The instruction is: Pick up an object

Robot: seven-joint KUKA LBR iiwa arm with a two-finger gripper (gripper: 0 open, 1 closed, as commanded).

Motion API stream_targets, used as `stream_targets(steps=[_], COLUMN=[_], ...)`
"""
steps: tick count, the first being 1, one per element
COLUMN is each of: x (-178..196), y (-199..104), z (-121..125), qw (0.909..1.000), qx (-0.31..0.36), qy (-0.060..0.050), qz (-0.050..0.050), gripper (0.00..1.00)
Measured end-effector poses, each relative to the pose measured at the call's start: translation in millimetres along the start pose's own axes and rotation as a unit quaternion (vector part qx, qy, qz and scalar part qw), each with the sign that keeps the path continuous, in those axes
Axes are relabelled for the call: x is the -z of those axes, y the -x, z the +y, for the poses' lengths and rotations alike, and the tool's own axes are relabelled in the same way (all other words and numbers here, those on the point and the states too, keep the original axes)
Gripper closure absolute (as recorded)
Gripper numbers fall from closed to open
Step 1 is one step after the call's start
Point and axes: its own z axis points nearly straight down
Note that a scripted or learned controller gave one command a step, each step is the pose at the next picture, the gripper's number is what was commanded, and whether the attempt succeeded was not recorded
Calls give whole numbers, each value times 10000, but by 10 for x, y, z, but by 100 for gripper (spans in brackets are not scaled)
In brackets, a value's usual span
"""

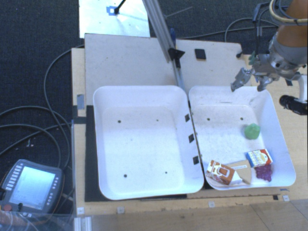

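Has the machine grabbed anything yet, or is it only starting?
Only starting. Nothing looks picked: the green ball, the small cartons and the purple piece all lie in the right bin. The gripper hangs above that bin's far rim, jaws open. The whole grab remains.

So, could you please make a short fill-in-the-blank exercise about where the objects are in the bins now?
1. The green ball lies in the ____ bin of the camera view.
2. The tool hangs over that bin's ____ rim.
3. The purple item lies directly beside the ____ carton.
4. The tool's fingers are ____, holding nothing.

Missing words: right; far; blue; open
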Motion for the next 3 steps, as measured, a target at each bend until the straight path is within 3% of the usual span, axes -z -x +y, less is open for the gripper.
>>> stream_targets(steps=[1, 2, 3], x=[-1277, -1751, -1793], y=[276, -390, -240], z=[212, -411, -1023], qw=[10000, 10000, 10000], qx=[-8, 11, -13], qy=[-35, -17, -11], qz=[5, 7, 2], gripper=[0, 0, 0])
